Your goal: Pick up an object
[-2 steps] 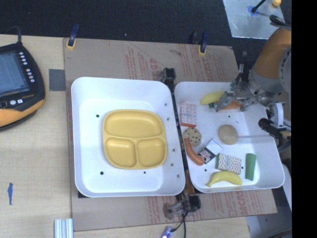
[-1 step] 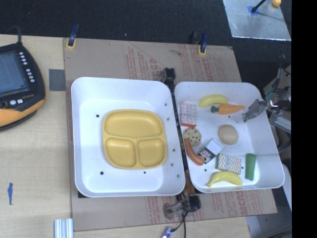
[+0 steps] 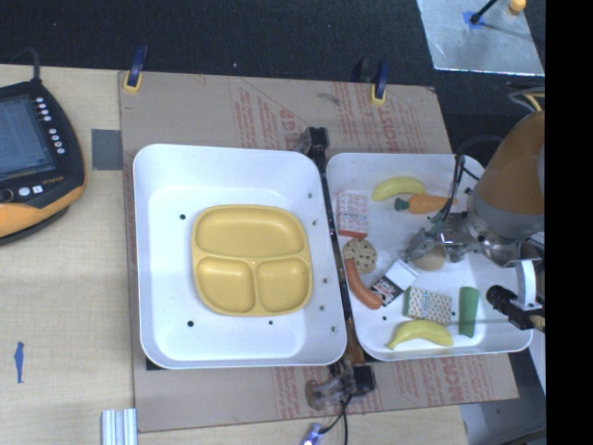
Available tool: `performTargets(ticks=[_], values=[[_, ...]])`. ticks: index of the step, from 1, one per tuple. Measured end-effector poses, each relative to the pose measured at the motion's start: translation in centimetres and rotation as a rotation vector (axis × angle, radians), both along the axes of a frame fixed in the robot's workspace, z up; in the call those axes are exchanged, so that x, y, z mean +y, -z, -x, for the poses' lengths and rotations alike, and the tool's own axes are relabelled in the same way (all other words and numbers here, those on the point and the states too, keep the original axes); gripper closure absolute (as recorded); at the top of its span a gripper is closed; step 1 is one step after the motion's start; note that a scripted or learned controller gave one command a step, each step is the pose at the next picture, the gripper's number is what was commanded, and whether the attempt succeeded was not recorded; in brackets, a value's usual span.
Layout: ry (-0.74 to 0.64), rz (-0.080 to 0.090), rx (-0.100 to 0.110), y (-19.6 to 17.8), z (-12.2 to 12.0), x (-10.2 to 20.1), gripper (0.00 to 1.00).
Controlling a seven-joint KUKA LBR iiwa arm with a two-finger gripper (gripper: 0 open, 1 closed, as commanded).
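a kuka arm works the right-hand white bin from the right of the frame, in a bid to pick up an object. nearest the camera, along the bin's lower edge, a yellow banana lies just beside a speckled packet and a green block; left of them an orange sausage rests near the bin's left wall, touching a brown cookie. at mid-frame the gripper sits low over a pale round piece, with a small white-and-black box just beside it; whether anything is between its fingers, or how wide they stand, cannot be told from this slant. farther back lie a carrot, a second banana and a pink-printed packet. a clean grasp likely calls for a straight descent centred on the round piece, closing without nudging the box, then a vertical lift. room is tight: items crowd the tool on most sides and the bin's right wall is near. the left bin, holding a yellow divided tray, offers open floor around its edges.
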State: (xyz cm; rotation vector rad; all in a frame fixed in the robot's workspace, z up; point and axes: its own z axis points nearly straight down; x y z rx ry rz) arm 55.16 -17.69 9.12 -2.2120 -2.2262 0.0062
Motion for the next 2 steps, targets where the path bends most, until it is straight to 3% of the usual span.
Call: performTargets(ticks=[1, 2], values=[[-0.002, 0.001, 0.002, -1.1, 0.0, -0.1, 1.00], [0.002, 0.000, -0.003, -7.1, -3.1, -2.6, 1.00]])
